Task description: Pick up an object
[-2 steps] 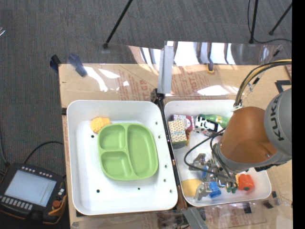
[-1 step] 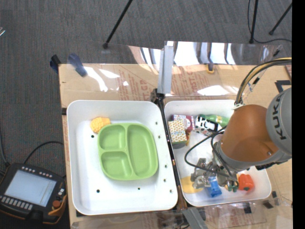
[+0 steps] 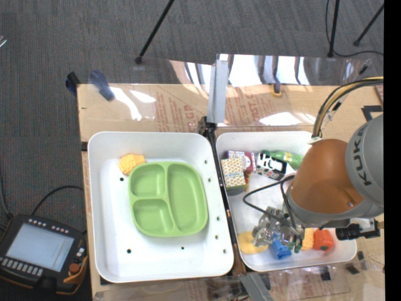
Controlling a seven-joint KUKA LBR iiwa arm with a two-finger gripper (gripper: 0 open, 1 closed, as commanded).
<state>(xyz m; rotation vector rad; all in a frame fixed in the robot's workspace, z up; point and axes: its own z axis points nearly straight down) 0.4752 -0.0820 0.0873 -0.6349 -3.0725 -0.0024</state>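
Several toys (image 3: pixel 282 248) beneath claw (image 3: pixel 276 229)

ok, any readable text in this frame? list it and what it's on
"KUK": partial brand lettering on the grey arm, cut off at the frame edge.
Red print on the clear sheet over the bench: too blurred to read.
Small boxes in the right bin: print too small to read.

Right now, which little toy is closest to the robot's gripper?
The blue toy, low in the right bin. It sits right by the gripper, between the yellow piece and the orange toy. The boxes lie farther up.
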